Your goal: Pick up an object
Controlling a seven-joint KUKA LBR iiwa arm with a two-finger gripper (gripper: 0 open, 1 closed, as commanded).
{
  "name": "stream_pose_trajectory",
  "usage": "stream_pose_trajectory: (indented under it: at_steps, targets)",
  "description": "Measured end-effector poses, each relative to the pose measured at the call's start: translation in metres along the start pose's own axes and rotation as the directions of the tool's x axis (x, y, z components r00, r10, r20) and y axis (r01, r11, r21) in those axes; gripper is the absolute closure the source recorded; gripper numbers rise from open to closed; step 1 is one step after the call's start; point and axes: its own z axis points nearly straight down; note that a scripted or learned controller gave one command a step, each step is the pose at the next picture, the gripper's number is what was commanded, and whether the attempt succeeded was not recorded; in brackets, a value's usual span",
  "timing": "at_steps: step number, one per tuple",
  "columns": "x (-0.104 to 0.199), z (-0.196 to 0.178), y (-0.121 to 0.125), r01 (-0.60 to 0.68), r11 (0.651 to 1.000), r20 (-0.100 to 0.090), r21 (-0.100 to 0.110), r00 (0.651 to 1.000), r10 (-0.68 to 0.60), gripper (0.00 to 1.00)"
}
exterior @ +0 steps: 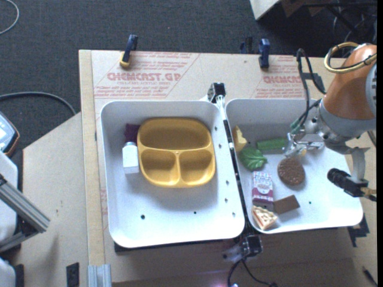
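Observation:
My gripper (297, 148) hangs over the middle of the right bin (335, 217), on the grey arm with its orange band (353, 79) coming in from the right. It sits just above the top edge of a round brown cookie (291, 173) and just right of a long green piece (272, 143). Whether it touches either one is unclear. Nearby lie a green leaf (253, 158), a small yellow item (239, 139) by the left wall, a pink packet (263, 187), a brown block (286, 205) and a pizza-like wedge (265, 219).
The left bin (155, 220) holds a yellow divided plate (176, 151), a white bottle (130, 158) and a dark purple item (131, 130) beside it. A black fitting (344, 179) on the arm sticks out over the right bin's right side.

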Motion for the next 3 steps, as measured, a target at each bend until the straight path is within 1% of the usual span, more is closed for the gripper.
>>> stream_pose_trajectory:
  at_steps: [2,3]
  targets:
    - [0.000,-0.081,0.004,0.000,1.000,0.000,0.000,1.000,0.000,1.00]
    - [0.044,-0.088,-0.010,0.004,1.000,-0.005,0.008,1.000,-0.004,1.00]
